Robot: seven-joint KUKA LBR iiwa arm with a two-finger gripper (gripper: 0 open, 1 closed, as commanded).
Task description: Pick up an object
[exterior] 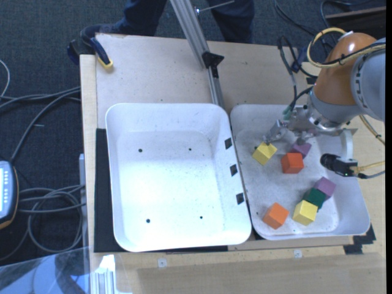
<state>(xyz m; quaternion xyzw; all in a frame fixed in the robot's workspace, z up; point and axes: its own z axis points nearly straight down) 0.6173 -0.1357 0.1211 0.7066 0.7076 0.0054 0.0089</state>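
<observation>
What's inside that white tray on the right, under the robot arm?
The right bin holds small blocks: yellow block, red block, orange block, another yellow cube, green block, and two purple ones. The gripper hides the bin's back part.

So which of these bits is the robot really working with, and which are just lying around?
For the job:
gripper
yellow block
red block
small purple block
orange block
green block
right bin

Just lying about:
left bin
yellow-handled clamp
cables on the floor
</observation>
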